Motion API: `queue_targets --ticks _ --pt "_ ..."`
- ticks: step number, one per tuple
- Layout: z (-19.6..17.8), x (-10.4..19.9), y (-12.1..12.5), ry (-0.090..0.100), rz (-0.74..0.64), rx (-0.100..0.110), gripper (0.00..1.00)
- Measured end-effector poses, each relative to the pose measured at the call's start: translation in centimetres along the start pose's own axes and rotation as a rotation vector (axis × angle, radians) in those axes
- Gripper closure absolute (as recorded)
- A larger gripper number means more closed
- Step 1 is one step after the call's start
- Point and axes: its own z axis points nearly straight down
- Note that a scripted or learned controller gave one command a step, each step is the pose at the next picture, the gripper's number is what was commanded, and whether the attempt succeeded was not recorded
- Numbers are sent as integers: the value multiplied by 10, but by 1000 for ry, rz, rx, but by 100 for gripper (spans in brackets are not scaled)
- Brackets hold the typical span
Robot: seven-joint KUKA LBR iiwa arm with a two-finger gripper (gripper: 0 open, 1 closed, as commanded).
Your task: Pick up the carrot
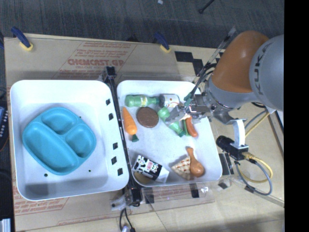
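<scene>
Bench on dark carpet, seen from above.

Dark, ribbed carpet floor [96, 8] across the top, from ten through two o'clock, crossed by a thin black rod [215, 0] near one o'clock. Below, a brown cardboard sheet [91, 57] printed in red, pinned by blue-and-yellow clamps [21, 38] at ten and [162, 41] at twelve. Pale wooden bench top [251, 211] toward five o'clock, with a yellow cable [258, 175] looped upon it. Even, soft light, without hard shadows.

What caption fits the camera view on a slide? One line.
Arm's claw hovers over the right bin, apart from the carrot at its left wall; blue tray in the left bin.
</scene>
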Motion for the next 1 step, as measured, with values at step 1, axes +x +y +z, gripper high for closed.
queue_targets --ticks 1 --pt "47 87 13 1 -76 4 0"
